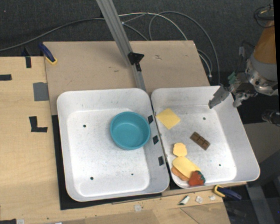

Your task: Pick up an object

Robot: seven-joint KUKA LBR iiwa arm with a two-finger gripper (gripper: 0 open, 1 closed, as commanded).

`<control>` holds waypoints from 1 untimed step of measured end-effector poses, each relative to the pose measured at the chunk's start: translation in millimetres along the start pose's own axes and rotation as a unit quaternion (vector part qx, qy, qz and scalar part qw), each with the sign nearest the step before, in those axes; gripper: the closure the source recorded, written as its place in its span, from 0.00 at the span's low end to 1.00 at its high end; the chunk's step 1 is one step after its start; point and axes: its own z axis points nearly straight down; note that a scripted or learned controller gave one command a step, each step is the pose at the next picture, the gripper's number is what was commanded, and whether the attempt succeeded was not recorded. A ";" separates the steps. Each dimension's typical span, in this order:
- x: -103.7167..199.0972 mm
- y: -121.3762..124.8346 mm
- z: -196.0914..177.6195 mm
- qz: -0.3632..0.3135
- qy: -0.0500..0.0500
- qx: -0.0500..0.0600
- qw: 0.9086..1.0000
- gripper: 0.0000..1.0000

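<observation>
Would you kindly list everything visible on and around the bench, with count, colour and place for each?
bins: 2, white, side by side on the bench
bowl: 1, blue, right part of the left bin
square slice: 1, pale yellow, upper left of the right bin
small bar: 1, dark brown, middle of the right bin
round piece: 1, yellow-orange, lower left of the right bin
food pile: 1 cluster, yellow, orange and red, lower left corner of the right bin
clamps: 2, blue and yellow, top left and bottom right of the board
metal pole: 1, grey, rising behind the bins
cables: several, pale, on the dark floor behind
tool: 1, grey, over the right bin's upper right rim
</observation>
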 end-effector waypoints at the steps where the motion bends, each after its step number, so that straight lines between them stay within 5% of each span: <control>1: 0.0 0.0 0.0 0.000 0.000 0.000 1.000 0.00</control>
